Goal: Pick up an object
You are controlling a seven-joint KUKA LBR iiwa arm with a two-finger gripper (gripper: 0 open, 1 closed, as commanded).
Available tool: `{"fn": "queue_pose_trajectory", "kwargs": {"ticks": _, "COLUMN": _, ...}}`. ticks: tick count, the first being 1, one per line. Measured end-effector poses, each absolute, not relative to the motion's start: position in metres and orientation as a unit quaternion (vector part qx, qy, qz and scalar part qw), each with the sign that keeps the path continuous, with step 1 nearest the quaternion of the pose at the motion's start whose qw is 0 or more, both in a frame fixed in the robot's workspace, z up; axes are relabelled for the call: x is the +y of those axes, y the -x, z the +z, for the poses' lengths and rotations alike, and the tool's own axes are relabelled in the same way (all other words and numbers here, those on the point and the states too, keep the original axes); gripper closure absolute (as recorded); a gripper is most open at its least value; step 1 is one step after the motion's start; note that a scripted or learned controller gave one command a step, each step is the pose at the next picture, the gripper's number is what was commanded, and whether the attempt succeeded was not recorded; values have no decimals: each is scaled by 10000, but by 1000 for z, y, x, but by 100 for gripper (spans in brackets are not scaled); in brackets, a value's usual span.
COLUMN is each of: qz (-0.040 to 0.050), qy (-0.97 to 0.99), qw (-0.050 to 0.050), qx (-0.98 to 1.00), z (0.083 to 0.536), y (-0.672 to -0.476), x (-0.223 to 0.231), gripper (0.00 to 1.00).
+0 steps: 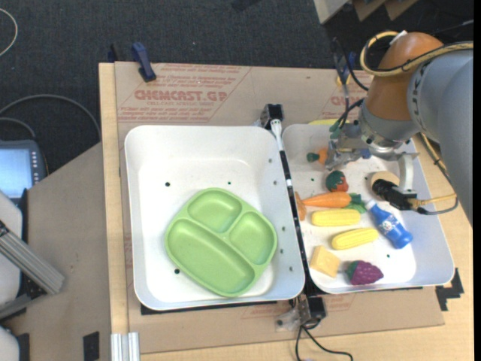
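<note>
The gripper (340, 150) hangs over the right bin's (432, 265) upper part, above a tomato (335, 180); its grip state is unclear.

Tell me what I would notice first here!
Probably the bright green divided plate lying in the left bin. Next, the colourful toy food in the right bin: a carrot, two corn cobs, purple grapes, with the arm's tool above them.
</note>
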State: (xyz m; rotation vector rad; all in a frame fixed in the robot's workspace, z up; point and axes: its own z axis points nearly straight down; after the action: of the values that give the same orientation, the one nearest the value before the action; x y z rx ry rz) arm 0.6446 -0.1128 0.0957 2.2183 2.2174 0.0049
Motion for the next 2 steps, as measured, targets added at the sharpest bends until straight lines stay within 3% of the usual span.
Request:
{"fn": "queue_pose_trajectory", "kwargs": {"ticks": 1, "qz": 11, "qy": -7072, "qw": 21, "qx": 7070, "z": 95, "y": -644, "x": -113, "gripper": 0}}
{"fn": "queue_pose_trajectory", "kwargs": {"ticks": 2, "qz": 4, "qy": -7077, "qw": 16, "qx": 7065, "z": 84, "y": -653, "x": -138, "gripper": 0}}
